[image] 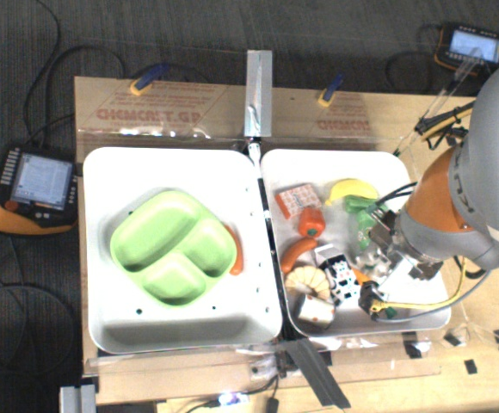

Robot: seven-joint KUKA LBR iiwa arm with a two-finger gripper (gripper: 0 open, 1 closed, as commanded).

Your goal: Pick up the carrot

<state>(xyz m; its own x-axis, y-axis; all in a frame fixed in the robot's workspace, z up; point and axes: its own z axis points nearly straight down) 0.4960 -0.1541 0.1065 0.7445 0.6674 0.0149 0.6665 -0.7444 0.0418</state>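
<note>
An orange, elongated carrot (298, 251) lies slanted in the right bin (421, 317), near its left wall. A second thin orange piece (237, 256) rests against the right edge of the green divided plate (174, 246) in the left bin (112, 317). My gripper (372, 275) hangs low over the middle of the right bin, to the right of the carrot and apart from it, close to a black-and-white block (341, 279). Nothing orange is visible at its tip.
The right bin is crowded: a red-and-white packet (297, 199), a yellow fruit (353, 189), a red-orange pepper (311, 222), a green item (366, 224) and a tan bread-like piece (305, 280). A divider wall (265, 231) separates the bins. The arm's orange band (434, 198) covers the bin's right side.
</note>
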